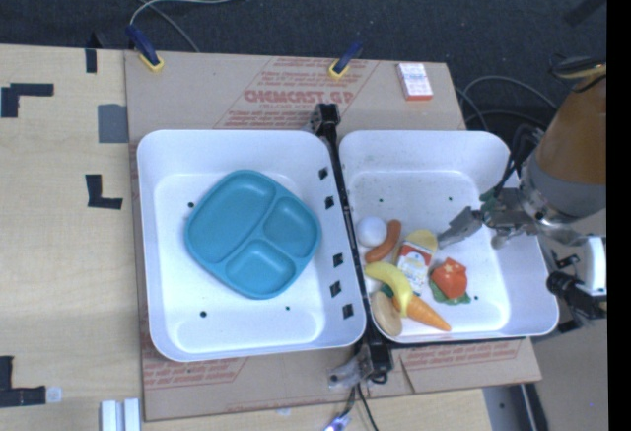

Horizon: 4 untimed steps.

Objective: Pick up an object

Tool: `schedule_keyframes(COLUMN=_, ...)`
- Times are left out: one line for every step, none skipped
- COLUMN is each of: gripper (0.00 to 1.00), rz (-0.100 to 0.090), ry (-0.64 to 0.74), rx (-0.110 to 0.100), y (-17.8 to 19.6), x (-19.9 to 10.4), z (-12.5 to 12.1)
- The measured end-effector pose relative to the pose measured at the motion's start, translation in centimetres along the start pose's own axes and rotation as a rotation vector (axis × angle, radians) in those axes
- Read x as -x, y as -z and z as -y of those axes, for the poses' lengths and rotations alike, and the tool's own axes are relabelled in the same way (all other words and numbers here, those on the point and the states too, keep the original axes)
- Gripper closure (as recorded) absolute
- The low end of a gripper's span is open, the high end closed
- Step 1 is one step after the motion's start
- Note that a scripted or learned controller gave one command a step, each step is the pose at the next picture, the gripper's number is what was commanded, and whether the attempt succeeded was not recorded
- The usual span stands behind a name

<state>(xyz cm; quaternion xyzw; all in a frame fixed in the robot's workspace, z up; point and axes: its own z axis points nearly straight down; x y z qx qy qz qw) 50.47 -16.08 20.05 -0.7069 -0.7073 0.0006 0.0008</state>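
White plastic forms 2 shallow bins set side by side on a sheet of brown cardboard (296,89), which is pinned at its far edge by 2 yellow-and-blue clamps (146,49). The left bin (163,251) holds 1 thing, a blue divided plate (253,233) with 3 compartments, lying flat near the bin's middle. The right bin (424,148) holds a cluster of toy food crowded into its near-left corner: 1 white egg (371,229), 1 sausage (385,241) leaning against it, 1 yellow banana (391,283), 1 orange carrot (426,313) lying just nearer than the banana, 1 red tomato (450,279) with a green top, and 1 small white-and-red carton (414,265) between the banana and the tomato. All of them touch or nearly touch their neighbours.

The gripper (461,225) reaches in from the right, low over the right bin, just right of the cluster and close to the carton and tomato. 1 grey finger (455,227) points toward the pile; how far apart the fingers stand cannot be told, and nothing shows between them. 1 small red-and-white card (415,81) lies on the cardboard beyond the right bin.
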Motion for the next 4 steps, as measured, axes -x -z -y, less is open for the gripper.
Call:
schedule_keyframes(gripper=0.00, rz=0.000, ry=0.000, rx=0.013, y=-10.3, x=-6.0, z=-3.5)
schedule_keyframes(gripper=0.00, rz=0.002, ry=-0.001, rx=0.003, y=-3.1, x=-0.6, z=-7.1)
schedule_keyframes(gripper=0.00, rz=0.001, ry=0.001, rx=0.006, y=-11.4, x=-6.7, z=-5.3)
schedule_keyframes(gripper=1.00, rz=0.003, ry=0.001, rx=0.008, y=-10.4, x=-6.7, z=-5.3)
